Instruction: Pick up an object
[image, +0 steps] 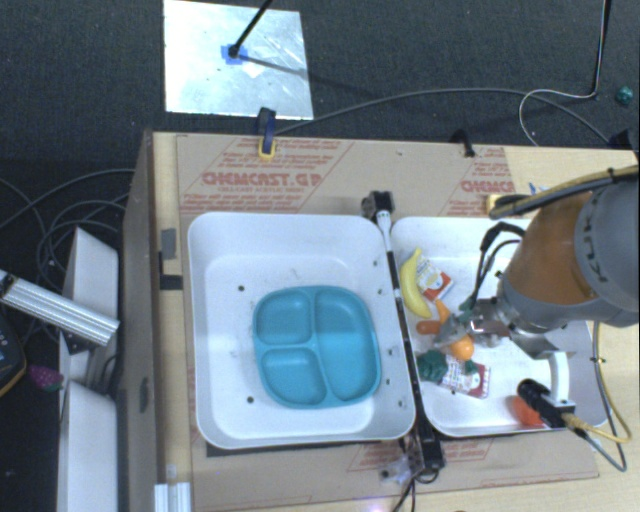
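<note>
The right bin (455, 232) holds several small items. A yellow banana (412, 284) lies along its left wall, with a white and red packet (433, 282) beside it. My gripper (468, 325) is low over the middle of this bin. Just below it sits a small orange ball (461, 348), and an orange piece (429, 327) lies to its left. A green item (432, 366) and a red and white packet (466, 378) lie nearer the front. Nothing is visibly held.
The left bin (230, 240) holds a blue divided plate (316, 345). A red-orange item (523, 408) lies at the right bin's front right. The arm's grey and orange body (565, 255) covers the right bin's right side. Cables run across the dark floor behind the bench.
</note>
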